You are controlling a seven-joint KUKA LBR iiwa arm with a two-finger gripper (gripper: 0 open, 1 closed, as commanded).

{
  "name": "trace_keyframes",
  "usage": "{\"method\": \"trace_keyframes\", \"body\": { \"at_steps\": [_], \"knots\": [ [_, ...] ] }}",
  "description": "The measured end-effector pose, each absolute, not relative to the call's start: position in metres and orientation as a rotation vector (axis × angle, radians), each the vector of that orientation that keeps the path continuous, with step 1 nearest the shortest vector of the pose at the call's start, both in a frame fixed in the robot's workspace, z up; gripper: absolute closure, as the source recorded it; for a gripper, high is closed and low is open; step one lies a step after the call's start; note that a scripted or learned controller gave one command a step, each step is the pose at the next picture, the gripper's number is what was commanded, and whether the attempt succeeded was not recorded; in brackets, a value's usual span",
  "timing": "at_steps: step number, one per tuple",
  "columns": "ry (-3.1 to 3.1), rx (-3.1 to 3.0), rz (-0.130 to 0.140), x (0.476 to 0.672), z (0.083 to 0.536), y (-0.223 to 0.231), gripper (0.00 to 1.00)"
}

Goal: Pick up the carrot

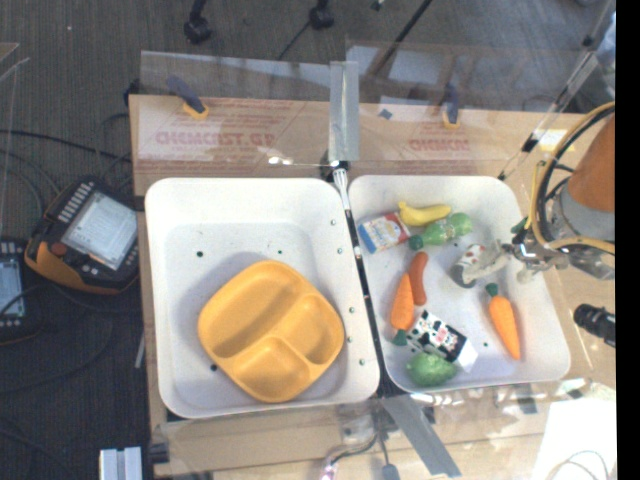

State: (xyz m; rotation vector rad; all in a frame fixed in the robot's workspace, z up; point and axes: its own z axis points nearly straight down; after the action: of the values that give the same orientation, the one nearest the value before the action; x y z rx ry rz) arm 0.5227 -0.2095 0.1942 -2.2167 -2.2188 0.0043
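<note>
In the right bin point(545, 363), I count two carrots, so the task's thing comes in a pair. The left carrot point(402, 303) is a short orange cone lying near the bin's middle. Its thick end is toward the far side and a small green tuft sits at its near end, just beside a black-and-white patterned box point(441, 338). A red chili-shaped piece point(418, 276) lies alongside it, touching or almost touching its upper part. The right carrot point(506, 326) is the same orange but a little longer. It lies close to the bin's right wall, with its dark green top pointing away from me and its tip toward the near edge. It is apart from the other items.

The rest I count as one each:
- a yellow banana point(425, 211)
- a small carton point(383, 232)
- a green bottle-like piece point(441, 231)
- a grey-white object point(474, 263), which I can't identify
- a green lump point(431, 369) at the near edge

The left bin point(170, 218) holds a single yellow divided plate point(270, 330).

The gripper point(524, 251) sits over the right bin's right wall, just beyond the right carrot's green top and beside the grey-white object. From this angle I can't tell whether it is open or closed, and I see no carrot in it. The arm point(598, 173) comes in from the right.
</note>
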Motion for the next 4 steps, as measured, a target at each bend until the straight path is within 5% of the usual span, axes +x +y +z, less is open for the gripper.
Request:
{"method": "trace_keyframes", "body": {
  "at_steps": [1, 2, 3, 4],
  "knots": [
    [-2.204, -2.231, 0.003, 0.499, 0.097, -0.205, 0.0],
    [-2.163, -2.298, -0.011, 0.569, 0.091, -0.222, 0.0],
    [-2.036, -2.408, -0.007, 0.498, 0.093, -0.203, 0.0],
    [-2.033, -2.408, -0.006, 0.498, 0.099, -0.203, 1.0]
  ]
}}
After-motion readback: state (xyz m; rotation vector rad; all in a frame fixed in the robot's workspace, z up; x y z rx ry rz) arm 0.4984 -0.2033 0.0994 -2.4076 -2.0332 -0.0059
